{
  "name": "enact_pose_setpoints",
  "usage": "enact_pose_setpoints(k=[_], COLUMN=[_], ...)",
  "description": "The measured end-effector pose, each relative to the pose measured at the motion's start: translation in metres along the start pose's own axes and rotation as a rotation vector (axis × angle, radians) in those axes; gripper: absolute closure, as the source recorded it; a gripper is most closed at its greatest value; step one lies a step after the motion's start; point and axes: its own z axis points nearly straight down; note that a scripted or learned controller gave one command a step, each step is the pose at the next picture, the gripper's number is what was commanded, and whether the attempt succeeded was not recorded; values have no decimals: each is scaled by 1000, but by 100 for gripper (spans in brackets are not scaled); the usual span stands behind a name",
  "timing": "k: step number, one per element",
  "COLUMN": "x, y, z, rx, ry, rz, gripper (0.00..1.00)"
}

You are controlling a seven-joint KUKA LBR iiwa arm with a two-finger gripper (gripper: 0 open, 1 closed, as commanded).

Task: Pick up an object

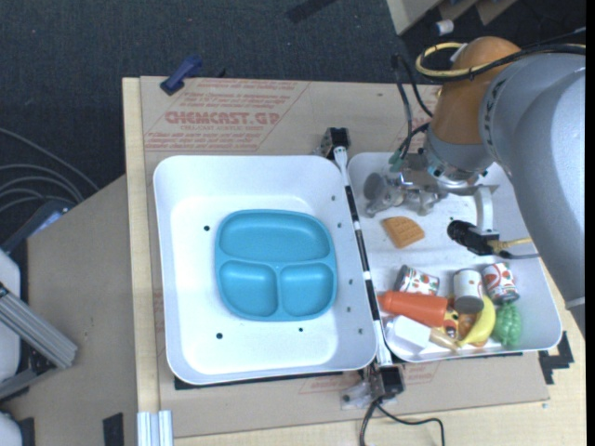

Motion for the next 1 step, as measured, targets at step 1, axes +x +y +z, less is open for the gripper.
enact_pose_setpoints(k=[1], x=[-1], y=[-2], z=[-9], rx=[5], ry=[-2], rz=[3], gripper=[100])
